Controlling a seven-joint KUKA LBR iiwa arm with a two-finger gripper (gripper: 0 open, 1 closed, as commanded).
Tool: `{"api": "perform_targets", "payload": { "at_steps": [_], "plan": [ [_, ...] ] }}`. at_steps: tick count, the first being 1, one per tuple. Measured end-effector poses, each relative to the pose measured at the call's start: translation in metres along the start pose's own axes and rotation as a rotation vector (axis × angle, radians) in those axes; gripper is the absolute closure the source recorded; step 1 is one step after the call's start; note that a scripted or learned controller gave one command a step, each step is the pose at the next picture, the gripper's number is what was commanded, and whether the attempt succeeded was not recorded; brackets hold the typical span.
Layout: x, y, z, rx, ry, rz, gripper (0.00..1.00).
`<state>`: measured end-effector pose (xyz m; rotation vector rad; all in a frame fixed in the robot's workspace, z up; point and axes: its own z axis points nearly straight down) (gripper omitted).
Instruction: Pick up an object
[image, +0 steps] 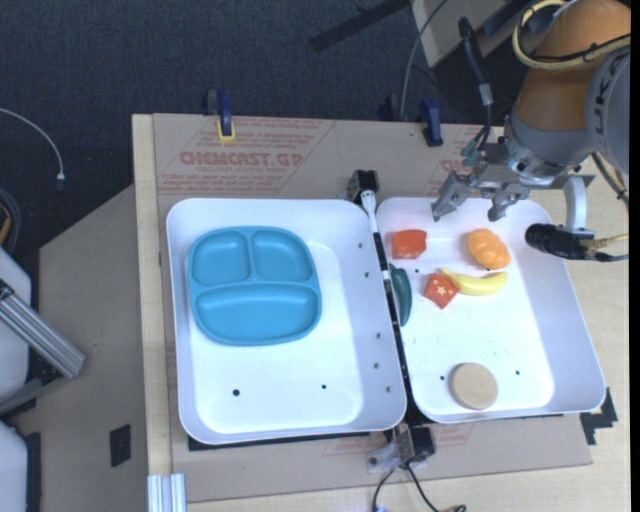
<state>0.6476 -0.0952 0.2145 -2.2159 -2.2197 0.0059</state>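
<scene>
In the right bin (560, 340) lie a small red-orange block (407, 243), an orange fruit (487, 248), a yellow banana (476, 282), a red cube (440, 290), a dark green piece (401, 293) by the left wall and a tan round disc (473, 385) near the front. My gripper (470, 205) hangs over the far end of this bin, open, its two fingers spread apart with nothing between them. It is above and behind the orange fruit and the red-orange block.
The left bin (340, 390) holds a blue divided plate (255, 284). Blue clamps (224, 108) hold the cardboard base at the back edge. A black cable connector (553, 239) sticks in over the right bin's right rim.
</scene>
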Motion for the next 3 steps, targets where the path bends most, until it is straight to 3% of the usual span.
{"api": "perform_targets", "payload": {
  "at_steps": [2,3],
  "plan": [
    [0.003,0.011,0.121,-0.002,0.000,0.000,0.00],
    [0.003,0.012,0.107,-0.007,-0.001,0.000,1.00]
  ]
}}
